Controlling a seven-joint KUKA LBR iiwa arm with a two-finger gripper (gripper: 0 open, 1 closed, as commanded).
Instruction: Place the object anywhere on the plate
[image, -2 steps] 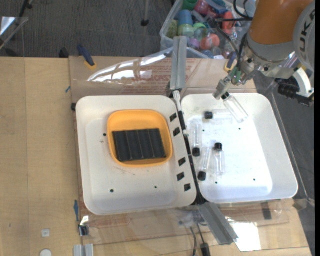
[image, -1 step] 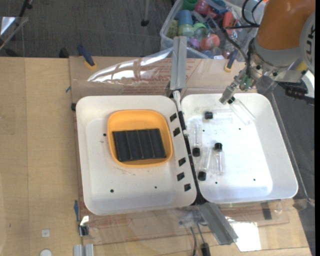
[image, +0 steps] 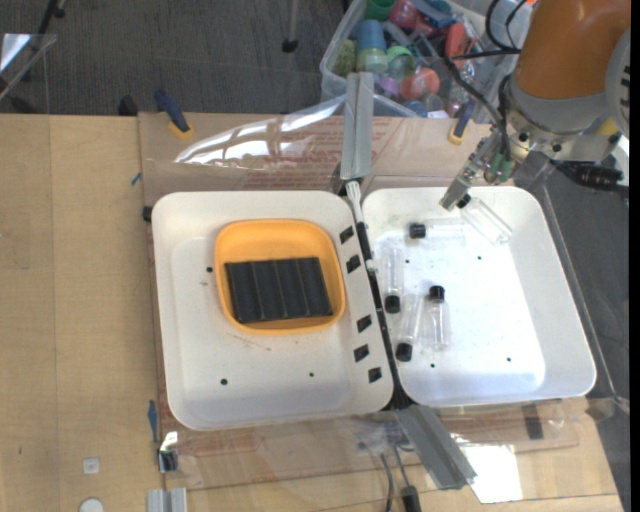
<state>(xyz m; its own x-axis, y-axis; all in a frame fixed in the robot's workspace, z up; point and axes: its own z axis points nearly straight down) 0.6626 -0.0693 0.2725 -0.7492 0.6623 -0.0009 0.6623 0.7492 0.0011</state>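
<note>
The gripper (image: 462, 196) hangs over the right bin (image: 560, 330), its fingers' state untellable; clear vials (image: 436, 312) could slip, missing the orange plate (image: 278, 238)

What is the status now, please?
Tool over right bin, far edge, near a clear vial. More vials lying in that bin. Plate in left bin, black block on it.

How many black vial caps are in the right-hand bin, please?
4 black caps: one upper left, two side by side in the middle, one lower left; more may be hidden.
</note>
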